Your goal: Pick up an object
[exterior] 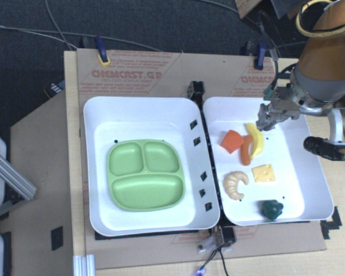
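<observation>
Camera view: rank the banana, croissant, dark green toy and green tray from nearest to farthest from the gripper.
1. Banana, just below the gripper.
2. Croissant, lower in the right bin.
3. Dark green toy, right bin's near edge.
4. Green tray, left bin.

We see a desk (52, 148) topped by a printed cardboard sheet (132, 71), held along its far edge by two clamps (102, 53). Two white bins (95, 154) sit side by side on the cardboard, touching.

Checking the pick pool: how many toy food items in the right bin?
5, maybe 6: red piece, banana with an orange piece against it, cheese, croissant, green item near the front. The gripper may hide more.
</observation>
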Controlling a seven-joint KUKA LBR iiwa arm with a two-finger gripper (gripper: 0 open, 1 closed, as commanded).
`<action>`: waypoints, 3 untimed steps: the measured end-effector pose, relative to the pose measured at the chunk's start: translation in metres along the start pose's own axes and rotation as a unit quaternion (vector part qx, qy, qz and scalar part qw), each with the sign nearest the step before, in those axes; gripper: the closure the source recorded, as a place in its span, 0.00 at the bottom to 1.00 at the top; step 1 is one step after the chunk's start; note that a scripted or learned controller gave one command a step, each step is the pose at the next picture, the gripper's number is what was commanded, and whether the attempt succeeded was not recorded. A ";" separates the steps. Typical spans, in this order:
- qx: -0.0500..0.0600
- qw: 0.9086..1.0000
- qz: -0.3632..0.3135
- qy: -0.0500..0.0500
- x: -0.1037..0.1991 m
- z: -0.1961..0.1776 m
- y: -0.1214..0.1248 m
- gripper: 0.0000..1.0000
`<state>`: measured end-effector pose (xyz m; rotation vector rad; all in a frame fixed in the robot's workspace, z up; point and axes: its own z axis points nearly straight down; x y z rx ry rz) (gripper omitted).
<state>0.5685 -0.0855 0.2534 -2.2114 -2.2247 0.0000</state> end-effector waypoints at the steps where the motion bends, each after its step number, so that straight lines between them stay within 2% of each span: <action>1: 0.000 1.000 0.000 0.000 0.045 0.010 0.003 1.00; 2: -0.002 1.000 0.000 0.000 0.096 0.004 0.001 1.00; 3: -0.001 1.000 0.000 0.000 0.160 0.009 -0.001 1.00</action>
